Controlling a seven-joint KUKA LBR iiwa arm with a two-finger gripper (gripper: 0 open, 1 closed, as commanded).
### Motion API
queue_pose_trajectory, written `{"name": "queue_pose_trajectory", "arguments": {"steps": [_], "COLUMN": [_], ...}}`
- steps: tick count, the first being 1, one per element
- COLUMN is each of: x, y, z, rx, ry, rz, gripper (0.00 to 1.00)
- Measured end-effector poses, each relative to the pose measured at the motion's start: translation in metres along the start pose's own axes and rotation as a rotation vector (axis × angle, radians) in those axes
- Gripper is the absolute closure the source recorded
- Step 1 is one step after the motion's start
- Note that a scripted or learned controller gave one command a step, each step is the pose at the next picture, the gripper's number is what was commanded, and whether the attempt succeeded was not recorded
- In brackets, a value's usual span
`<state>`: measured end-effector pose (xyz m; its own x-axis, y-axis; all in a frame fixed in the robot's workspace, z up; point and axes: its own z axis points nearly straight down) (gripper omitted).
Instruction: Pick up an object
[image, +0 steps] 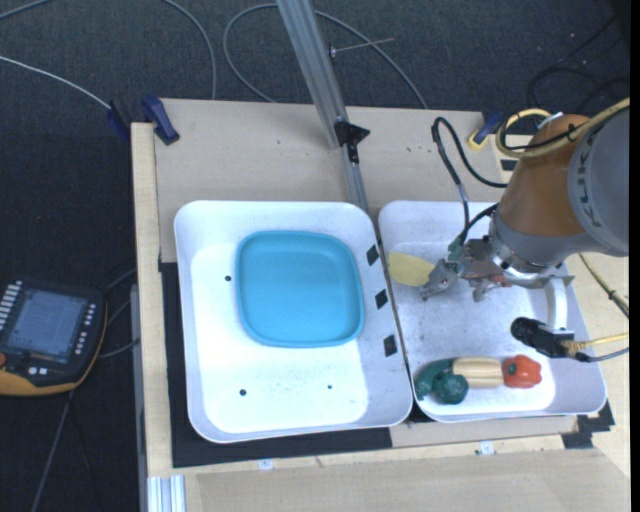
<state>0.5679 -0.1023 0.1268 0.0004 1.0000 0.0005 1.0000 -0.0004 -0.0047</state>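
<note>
Pincer (455, 283) is hanging spread open and empty in the right bin (440, 330), just beside the pale yellow object (408, 268) at its left wall. Best is lowering squarely astride it before closing.

I can't read any words or numbers here, not even on the little screen (42, 325) at nine o'clock.

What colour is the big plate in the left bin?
Light blue plate, clearest in the camera view.
</note>
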Motion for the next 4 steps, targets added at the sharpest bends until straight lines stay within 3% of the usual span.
{"name": "queue_pose_trajectory", "arguments": {"steps": [1,3,4], "x": [0.000,-0.001,-0.001], "y": [0.002,-0.003,-0.002], "z": [-0.013,-0.118,-0.141], "rx": [-0.006,-0.009,-0.007], "ry": [0.000,-0.001,-0.001], "rz": [-0.001,0.000,-0.001], "gripper": [1.00,1.00,1.00]}}
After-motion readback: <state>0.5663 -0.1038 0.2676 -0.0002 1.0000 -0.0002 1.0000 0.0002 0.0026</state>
